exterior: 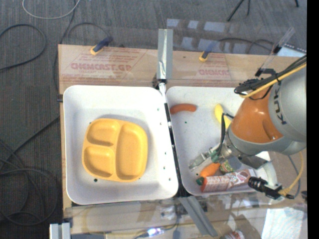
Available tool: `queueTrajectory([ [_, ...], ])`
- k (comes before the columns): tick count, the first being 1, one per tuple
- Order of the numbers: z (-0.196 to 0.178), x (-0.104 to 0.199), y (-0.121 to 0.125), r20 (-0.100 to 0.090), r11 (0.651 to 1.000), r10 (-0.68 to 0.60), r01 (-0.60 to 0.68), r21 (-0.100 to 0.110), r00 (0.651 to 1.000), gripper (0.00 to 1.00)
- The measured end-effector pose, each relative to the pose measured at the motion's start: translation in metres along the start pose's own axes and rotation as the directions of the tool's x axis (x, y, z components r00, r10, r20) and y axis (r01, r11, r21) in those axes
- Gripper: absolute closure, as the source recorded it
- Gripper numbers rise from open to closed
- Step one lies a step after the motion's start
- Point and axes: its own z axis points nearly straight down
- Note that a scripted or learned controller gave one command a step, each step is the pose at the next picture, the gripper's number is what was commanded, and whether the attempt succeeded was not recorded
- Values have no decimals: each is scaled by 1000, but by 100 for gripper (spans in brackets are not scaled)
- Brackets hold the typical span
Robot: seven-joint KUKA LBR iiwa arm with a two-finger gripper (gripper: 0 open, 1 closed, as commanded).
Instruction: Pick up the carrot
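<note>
Left bin holds a yellow tray. Right bin holds the carrot, a sausage, a banana and a packet. Carrot's long axis runs lower-left to upper-right; gripper spread beside it.

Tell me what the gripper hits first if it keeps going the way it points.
The gripper points down and left into the right bin, just above the carrot. Going on, it would probably meet the bin floor beside the carrot's left end; depth is unclear from above.
</note>
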Motion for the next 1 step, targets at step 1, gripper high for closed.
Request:
queueTrajectory([
  [1, 12, -84, 152, 7, 996, -93, 93, 6, 996, 0],
])
